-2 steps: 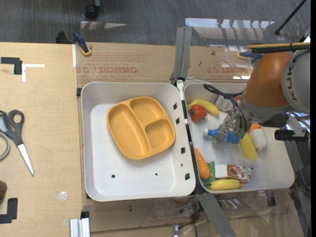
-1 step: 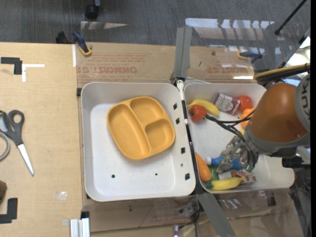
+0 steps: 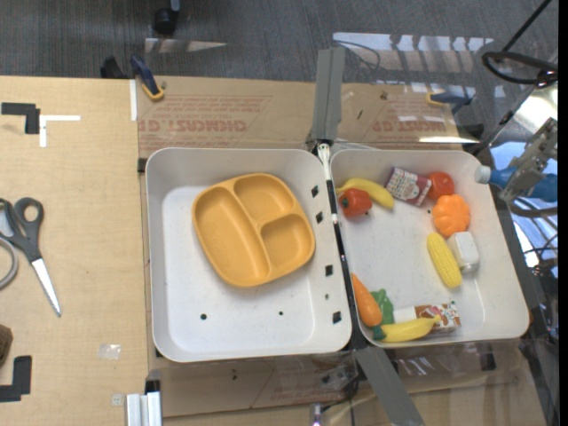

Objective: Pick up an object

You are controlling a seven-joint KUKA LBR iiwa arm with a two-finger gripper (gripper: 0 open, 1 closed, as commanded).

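Right shallow white plastic bin [image 3: 512, 264] as reference; all pickable toys are sitting inside it.

Near wall: yellow plastic banana [image 3: 408, 329] is lying along it, small printed carton [image 3: 438, 315] touching the banana's right end. Near-left corner: orange plastic carrot [image 3: 365, 301] is lying against the left wall, with a green plastic piece [image 3: 382, 303] just beside it.

Right-of-middle: yellow plastic corn cob [image 3: 444, 260] is lying lengthwise, a white rectangular block [image 3: 466, 250] touching its right side. Orange lobed plastic pumpkin [image 3: 451, 214] is sitting just beyond them.

Far wall: red plastic tomato [image 3: 356, 202] is resting at the left, second yellow banana [image 3: 370, 191] curving over it, then a red-and-white printed packet [image 3: 406, 185] and a red round toy [image 3: 439, 185] touching that packet.

Left of the reference bin: a twin white bin [image 3: 160, 264] is carrying an orange three-compartment plate [image 3: 255, 229]. Further left, grey-handled scissors [image 3: 31, 247] are lying on the wooden counter [image 3: 80, 193].

Hand [image 3: 532, 162] is hanging outside the bin, off its far-right corner, apart from every toy. Can't tell whether it is released or clenched.
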